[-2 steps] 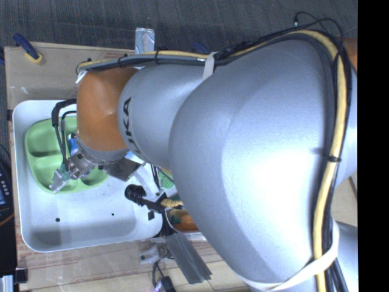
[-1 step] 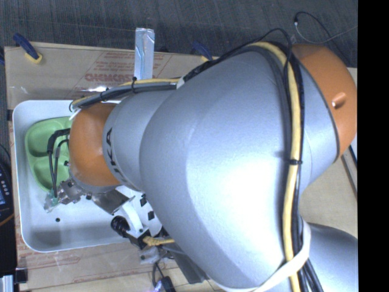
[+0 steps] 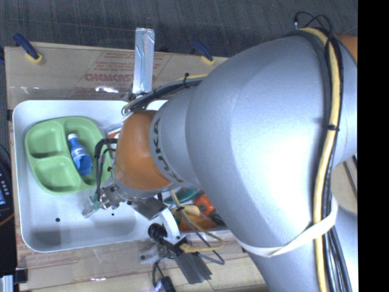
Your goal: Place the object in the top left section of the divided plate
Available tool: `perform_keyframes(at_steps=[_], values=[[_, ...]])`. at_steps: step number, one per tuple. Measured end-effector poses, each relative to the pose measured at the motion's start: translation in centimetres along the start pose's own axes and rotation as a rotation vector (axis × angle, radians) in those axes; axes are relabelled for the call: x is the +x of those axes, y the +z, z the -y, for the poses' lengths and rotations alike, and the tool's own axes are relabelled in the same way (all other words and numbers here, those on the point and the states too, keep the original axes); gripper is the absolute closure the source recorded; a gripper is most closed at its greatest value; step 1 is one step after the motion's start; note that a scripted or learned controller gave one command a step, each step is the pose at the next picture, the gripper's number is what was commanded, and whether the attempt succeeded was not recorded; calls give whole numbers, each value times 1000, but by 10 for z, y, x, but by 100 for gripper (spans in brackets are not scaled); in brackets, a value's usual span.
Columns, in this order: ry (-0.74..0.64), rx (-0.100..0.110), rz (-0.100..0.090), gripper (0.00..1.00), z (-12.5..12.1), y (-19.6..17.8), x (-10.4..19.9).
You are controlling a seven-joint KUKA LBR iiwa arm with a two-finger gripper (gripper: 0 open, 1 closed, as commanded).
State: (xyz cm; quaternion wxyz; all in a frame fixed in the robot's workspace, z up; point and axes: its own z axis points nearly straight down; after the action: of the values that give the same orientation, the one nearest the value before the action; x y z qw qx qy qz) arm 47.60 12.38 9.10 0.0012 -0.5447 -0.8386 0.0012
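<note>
A green divided plate [image 3: 53,174] lies in the left part of the left white bin [image 3: 36,230]. A small blue bottle with a white cap [image 3: 79,154] lies lengthwise on the plate, in its right-hand section beside the divider. The two left sections hold nothing that I can see. My gripper [image 3: 94,207] hangs low over the bin floor, just past the plate's lower right edge and apart from the bottle. The orange wrist band [image 3: 137,160] and the grey arm cover the plate's right rim.
The arm hides most of the right bin, where orange and green items [image 3: 200,204] peek out. A silver tape strip [image 3: 144,56] stands at the back edge between blue clamps [image 3: 27,46]. Cables [image 3: 176,248] hang near the front edge.
</note>
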Motion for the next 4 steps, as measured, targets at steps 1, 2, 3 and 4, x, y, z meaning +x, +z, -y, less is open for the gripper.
perform_keyframes(at_steps=[1,2,3,4], values=[[-7,2,-1,100,0,-9,1],[78,-1,1,100,9,-36,-19],[407,-16,4,100,-73,-8,-52],[402,-1,3,100,-29,-68,-141]])
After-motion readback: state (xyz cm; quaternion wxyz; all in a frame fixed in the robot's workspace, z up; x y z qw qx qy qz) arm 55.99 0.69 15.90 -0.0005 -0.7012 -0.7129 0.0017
